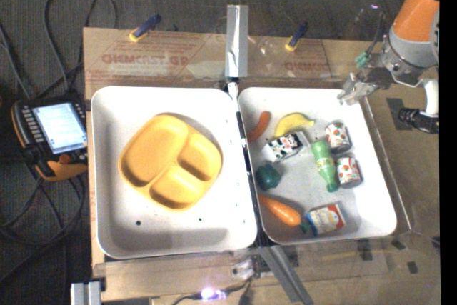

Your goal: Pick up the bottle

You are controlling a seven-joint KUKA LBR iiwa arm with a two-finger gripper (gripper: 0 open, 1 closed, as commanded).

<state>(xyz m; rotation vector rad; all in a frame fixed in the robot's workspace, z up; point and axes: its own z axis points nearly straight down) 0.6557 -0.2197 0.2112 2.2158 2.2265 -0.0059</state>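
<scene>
Jaws (pixel 355 86) on the grey arm hang just past the top right corner of the right white bin (pixel 382 178), up by the bin's rim. They look small and blurry, so I cannot tell if they are wide or shut. Nothing can be seen between them. The arm's orange band (pixel 415 14) sits above the wrist, near the right side of the view.

The little green plastic bottle (pixel 325 164) lies on its side in the right bin, a bit right of the middle. It is well apart from the jaws. Two small round cans with red spots sit close to it, one (pixel 337 136) above it on the right and one (pixel 348 171) just beside it on the right. A black and white carton (pixel 284 146) lies to its left. A yellow toy banana (pixel 293 123) and a short orange sausage (pixel 258 125) are near the top of the bin. A dark green round toy (pixel 268 176) and an orange carrot (pixel 280 210) are lower down on the left. A small box with a green end (pixel 325 219) lies near the bottom.

The left white bin (pixel 114 225) holds a yellow plastic tray with three parts (pixel 171 161). Both bins sit side by side on the surface (pixel 171 61).
</scene>
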